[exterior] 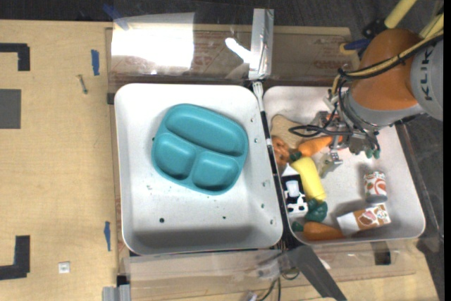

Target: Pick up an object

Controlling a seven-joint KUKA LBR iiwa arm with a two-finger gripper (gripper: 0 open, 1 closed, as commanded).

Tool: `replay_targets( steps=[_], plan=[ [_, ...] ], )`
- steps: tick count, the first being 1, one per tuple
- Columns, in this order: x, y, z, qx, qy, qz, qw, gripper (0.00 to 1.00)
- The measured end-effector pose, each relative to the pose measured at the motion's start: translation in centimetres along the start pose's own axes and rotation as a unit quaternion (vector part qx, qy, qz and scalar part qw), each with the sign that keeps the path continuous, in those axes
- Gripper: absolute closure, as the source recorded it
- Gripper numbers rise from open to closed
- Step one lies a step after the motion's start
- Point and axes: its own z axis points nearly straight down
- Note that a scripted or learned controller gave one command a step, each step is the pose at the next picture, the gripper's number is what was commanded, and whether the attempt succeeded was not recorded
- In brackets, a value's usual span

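Observation:
The right bin (409, 173) holds several small items. An orange carrot-like piece (315, 146) lies near its middle, and a yellow corn-like piece (307, 178) sits just below it. My gripper (344, 149) hangs low over the bin's upper middle, directly right of the orange piece and close to it. Cables and the wrist hide its tip. I see nothing clearly held. The grey arm with its orange band (384, 77) comes in from the upper right.
The left bin (134, 208) carries a teal divided plate (199, 147). Along the right bin's left wall lie a black-and-white toy (294, 195), a green piece (317, 211) and another orange piece (320, 229). A small can (375, 185) and a carton (368, 217) sit lower right.

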Motion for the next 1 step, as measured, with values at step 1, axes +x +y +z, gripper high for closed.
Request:
replay_targets(
  steps=[1],
  plan=[
    [-0.40, 0.06, -1.39, 0.001, -0.006, -0.001, 1.0000, 1.00]
  ],
)
